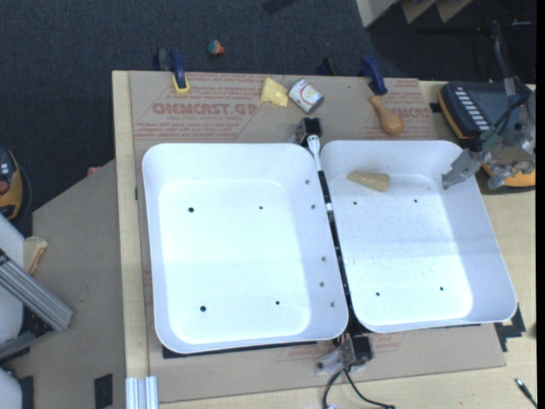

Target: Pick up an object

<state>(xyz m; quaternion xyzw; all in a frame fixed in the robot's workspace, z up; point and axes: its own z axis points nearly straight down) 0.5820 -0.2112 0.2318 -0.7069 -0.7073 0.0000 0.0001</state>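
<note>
Camera view from above: a small tan wedge, like a piece of bread or foam, is seen lying flat in the right bin, close to that bin's far wall. The gripper is seen at the bin's far right corner, grey and low over the rim, with nothing visible between its tips; whether it is open or closed cannot be told at this size. The wedge lies well apart from the gripper, off to the side toward the divide between the two bins, at much the same depth. It is judged to be light and somewhat soft, matte instead of slippery, and not easily broken, so a moderate squeeze should be enough. The blunt, thicker end is judged the better place to be taken, across its short width, since the tapered end could slip out. The nearby wall may crowd one side.
</note>
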